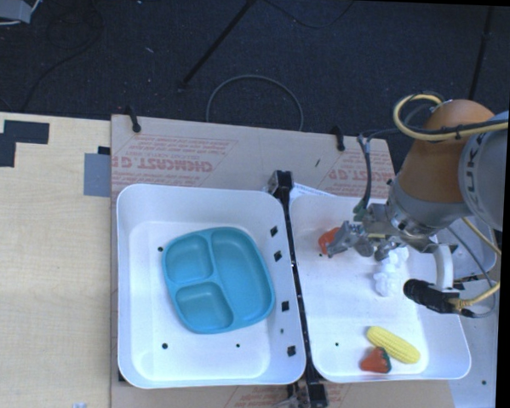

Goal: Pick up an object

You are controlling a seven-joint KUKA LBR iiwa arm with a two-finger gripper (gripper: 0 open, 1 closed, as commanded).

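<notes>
In the right bin (452, 354) lie a small red-orange object (326, 240) at the upper left, a white crumpled object (389, 272) in the middle, and a yellow corn cob (393, 343) with a red strawberry-like piece (375, 360) touching it near the front. My gripper (347, 239) is low over the bin's upper part, right beside the red-orange object and partly covering it. Whether it touches or holds that object I cannot tell. The white object sits just right of and below the gripper.
The left bin (137, 338) holds a blue divided plate (219, 278). A black ridge (290, 277) separates the two bins. The grey arm with its orange band (440, 162) comes in from the upper right, and a black cabled fitting (428, 294) hangs over the right bin's right side.
</notes>
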